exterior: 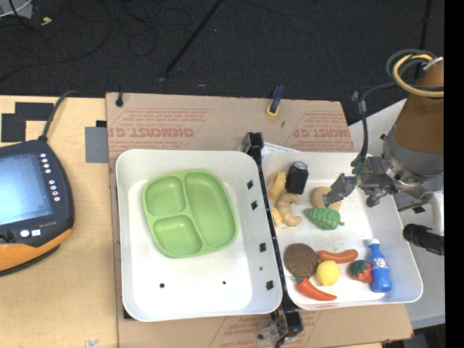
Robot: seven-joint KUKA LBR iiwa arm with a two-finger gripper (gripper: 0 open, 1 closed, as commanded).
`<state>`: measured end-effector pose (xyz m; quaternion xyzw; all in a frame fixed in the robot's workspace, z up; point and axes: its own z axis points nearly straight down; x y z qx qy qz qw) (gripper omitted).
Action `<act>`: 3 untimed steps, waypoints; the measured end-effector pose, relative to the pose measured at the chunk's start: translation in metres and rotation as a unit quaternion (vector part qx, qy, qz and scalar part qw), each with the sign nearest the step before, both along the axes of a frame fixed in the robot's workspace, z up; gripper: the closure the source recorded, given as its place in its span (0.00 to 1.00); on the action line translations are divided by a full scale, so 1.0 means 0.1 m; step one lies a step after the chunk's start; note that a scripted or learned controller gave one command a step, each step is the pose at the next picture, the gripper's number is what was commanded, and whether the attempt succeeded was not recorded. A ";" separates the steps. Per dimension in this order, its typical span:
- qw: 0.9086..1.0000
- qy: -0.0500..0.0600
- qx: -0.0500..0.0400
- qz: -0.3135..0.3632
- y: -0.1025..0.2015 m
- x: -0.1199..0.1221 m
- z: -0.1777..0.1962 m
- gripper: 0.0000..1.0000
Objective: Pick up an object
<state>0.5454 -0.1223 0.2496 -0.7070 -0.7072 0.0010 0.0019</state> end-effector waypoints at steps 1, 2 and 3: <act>1.000 0.002 0.000 0.001 0.06 -0.02 -0.44 0.00; 1.000 0.002 0.000 0.000 0.06 0.07 -0.96 0.00; 1.000 0.002 0.000 0.000 0.04 0.14 -1.45 0.00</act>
